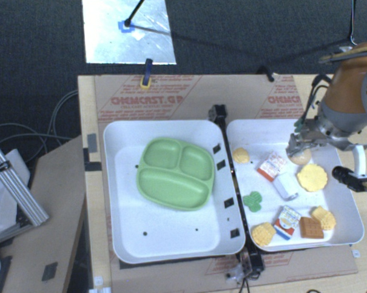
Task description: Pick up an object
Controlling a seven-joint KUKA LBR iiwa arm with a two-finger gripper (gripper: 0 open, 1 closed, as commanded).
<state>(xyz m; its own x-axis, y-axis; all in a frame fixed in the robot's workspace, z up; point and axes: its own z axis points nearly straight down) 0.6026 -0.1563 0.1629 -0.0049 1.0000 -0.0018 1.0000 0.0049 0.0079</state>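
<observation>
The right bin (351, 226) holds several small toy foods. Among them are a red and white packet (272, 167), a white block (286, 186), a yellow round disc (312, 177), a small yellow round piece (240, 154) and a green piece (252, 200). Along the front lie a yellow waffle (263, 233), a colourful packet (288, 220), a brown cracker (311, 227) and a yellow biscuit (324, 217). My gripper (298, 149) is low over the back right part of this bin, right above a pale beige round item (302, 159) that it partly hides.
The left bin (127, 236) carries a green divided plate (174, 172). A black divider (229, 171) runs between the two bins. The arm (348, 99) comes in over the right bin's back right corner. A black fitting (350, 177) sticks in at the right rim.
</observation>
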